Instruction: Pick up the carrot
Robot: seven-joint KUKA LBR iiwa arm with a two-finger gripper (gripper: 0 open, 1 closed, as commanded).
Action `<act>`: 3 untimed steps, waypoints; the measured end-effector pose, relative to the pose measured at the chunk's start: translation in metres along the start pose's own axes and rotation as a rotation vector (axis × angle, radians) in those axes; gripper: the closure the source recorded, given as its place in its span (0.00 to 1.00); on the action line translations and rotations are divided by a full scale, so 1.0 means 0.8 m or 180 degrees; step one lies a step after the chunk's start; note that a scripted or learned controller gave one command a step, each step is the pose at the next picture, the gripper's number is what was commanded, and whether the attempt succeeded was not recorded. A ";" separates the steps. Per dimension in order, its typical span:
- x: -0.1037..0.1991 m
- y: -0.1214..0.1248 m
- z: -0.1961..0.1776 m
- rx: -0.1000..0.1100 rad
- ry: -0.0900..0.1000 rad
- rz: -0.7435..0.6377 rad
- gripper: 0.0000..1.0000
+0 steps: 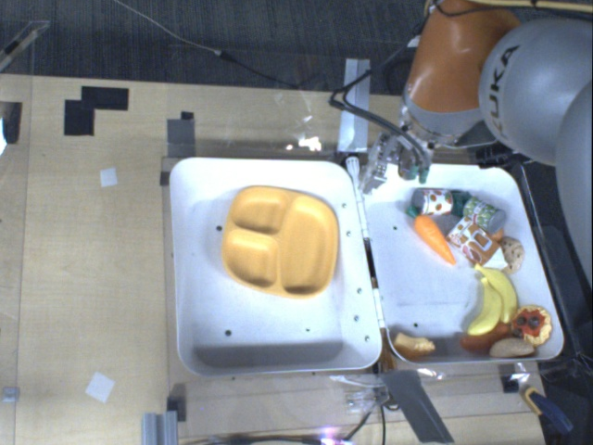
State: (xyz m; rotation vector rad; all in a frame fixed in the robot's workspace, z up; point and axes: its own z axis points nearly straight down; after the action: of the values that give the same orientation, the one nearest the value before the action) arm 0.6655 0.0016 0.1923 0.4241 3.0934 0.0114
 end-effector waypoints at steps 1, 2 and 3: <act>0.000 -0.008 0.005 0.0019 0.0022 0.0023 0.00; 0.104 -0.061 0.005 0.0027 0.0033 0.0138 0.00; 0.122 -0.074 0.007 0.0036 0.0037 0.1283 0.00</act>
State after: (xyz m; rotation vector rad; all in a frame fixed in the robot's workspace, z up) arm 0.5561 -0.0290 0.1845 1.0398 2.9597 0.0024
